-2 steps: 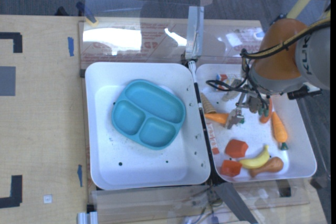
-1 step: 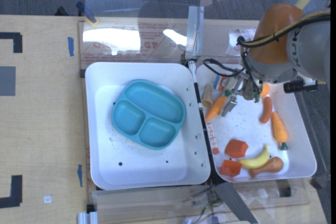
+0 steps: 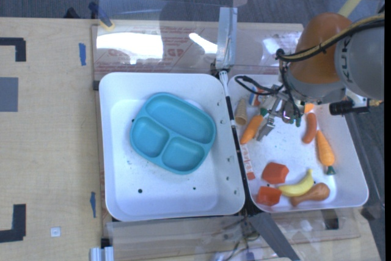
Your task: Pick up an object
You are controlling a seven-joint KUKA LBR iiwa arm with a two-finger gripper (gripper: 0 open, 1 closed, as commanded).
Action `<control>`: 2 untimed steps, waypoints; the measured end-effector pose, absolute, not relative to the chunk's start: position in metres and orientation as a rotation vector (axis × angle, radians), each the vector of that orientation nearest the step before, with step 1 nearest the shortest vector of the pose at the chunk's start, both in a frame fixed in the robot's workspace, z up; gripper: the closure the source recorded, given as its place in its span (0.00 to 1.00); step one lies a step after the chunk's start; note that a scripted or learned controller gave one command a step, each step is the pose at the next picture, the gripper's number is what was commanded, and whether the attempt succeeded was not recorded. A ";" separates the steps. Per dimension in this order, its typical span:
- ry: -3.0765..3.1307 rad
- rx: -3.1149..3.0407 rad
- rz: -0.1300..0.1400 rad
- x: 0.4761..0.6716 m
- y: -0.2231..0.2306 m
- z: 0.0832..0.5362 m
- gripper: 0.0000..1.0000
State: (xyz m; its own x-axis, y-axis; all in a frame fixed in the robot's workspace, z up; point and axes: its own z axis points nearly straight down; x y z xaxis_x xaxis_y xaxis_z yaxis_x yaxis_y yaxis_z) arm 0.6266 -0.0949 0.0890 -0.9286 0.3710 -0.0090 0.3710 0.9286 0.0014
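Hovering low in the right-hand shallow white bin (image 3: 357, 183), the tool (image 3: 267, 125) is spreading its fingers wide beside a small orange carrot (image 3: 250, 129), nothing lifted yet.

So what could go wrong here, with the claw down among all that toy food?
Two things, I'd guess. The gripper sits right beside an orange carrot lying close to the right bin's left wall, so the fingers might bump the wall or nudge the carrot aside. And the banana and red blocks are crowded together, so a grab there could catch two things.
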 end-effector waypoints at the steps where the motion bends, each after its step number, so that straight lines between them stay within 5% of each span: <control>1: 3.042 0.743 0.003 0.614 -0.092 0.089 0.00; 2: 2.984 0.945 0.002 0.599 -0.093 0.089 0.00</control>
State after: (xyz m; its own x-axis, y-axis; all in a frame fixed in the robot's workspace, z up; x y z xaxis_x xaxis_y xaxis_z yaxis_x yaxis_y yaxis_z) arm 0.5987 -0.0933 0.0893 -0.8176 0.5757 -0.0107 0.5756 0.8177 0.0045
